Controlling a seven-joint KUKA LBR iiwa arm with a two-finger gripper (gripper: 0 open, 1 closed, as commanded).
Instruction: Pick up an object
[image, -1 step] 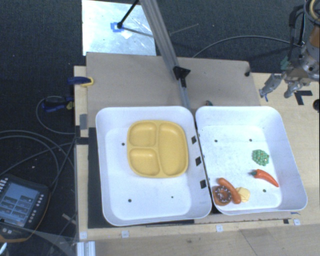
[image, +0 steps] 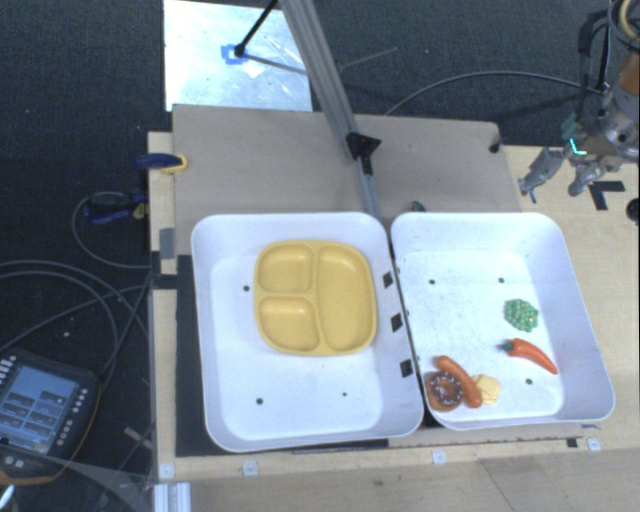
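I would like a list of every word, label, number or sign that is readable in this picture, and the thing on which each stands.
No text can be read here.
The handheld control pendant at the lower left has a lit screen with rows of buttons, but they are too small and blurred to read.
The yellow divided plate, both white bins and the toy foods bear no visible markings.

A yellow divided tray (image: 315, 297) sits in a white bin (image: 225, 400), while the neighbouring white bin (image: 470, 260) shows a speckled green piece (image: 520, 315), an orange-red carrot (image: 532, 354) with green top, a red-orange sausage (image: 458, 379), a brown sprinkled doughnut (image: 443, 391) and a pale yellow piece (image: 488, 387).
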